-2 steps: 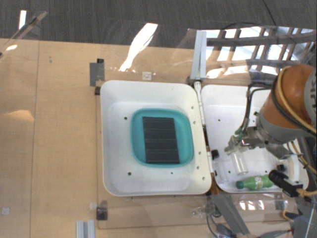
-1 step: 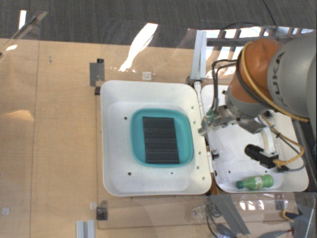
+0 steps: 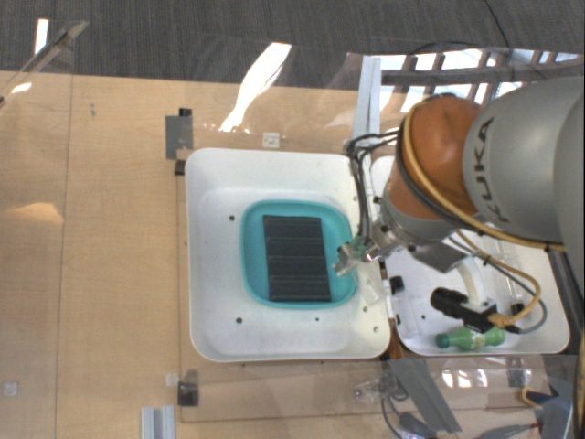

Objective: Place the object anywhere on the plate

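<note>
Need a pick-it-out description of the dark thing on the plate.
Look at the left white bin; a teal plate sits in its middle. On the plate lies a dark ribbed slab, rectangular, near-black against the teal and marked by crosswise ridges.

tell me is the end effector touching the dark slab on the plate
Apart. The camera view shows a strip of teal plate between the end effector and the dark slab.
</note>
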Controlling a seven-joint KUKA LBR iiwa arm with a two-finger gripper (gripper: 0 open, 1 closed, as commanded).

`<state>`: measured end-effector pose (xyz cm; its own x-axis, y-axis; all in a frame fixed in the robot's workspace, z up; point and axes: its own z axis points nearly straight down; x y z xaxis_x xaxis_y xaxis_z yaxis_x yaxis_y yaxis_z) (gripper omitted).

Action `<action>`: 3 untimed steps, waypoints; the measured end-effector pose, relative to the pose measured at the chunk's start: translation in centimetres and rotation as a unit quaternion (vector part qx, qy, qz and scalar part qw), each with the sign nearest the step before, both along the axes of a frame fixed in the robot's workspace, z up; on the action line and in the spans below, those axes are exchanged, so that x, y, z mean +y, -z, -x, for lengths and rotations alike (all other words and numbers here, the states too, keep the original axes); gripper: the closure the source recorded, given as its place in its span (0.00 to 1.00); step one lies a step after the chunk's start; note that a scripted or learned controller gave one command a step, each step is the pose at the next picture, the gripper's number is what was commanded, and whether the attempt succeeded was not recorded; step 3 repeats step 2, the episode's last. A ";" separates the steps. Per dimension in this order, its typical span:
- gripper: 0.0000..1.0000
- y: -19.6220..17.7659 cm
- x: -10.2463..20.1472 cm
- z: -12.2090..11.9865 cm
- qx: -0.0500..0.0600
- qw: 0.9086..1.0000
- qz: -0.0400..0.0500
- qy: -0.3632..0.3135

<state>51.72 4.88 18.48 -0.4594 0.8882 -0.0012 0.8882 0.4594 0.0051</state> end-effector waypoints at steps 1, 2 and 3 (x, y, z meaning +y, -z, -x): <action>0.00 0.0 0.0 0.0 0.000 1.000 0.000 0.000; 0.00 0.0 -5.5 -4.0 0.000 1.000 0.001 0.010; 0.00 0.0 -5.5 -4.0 0.000 1.000 0.001 0.010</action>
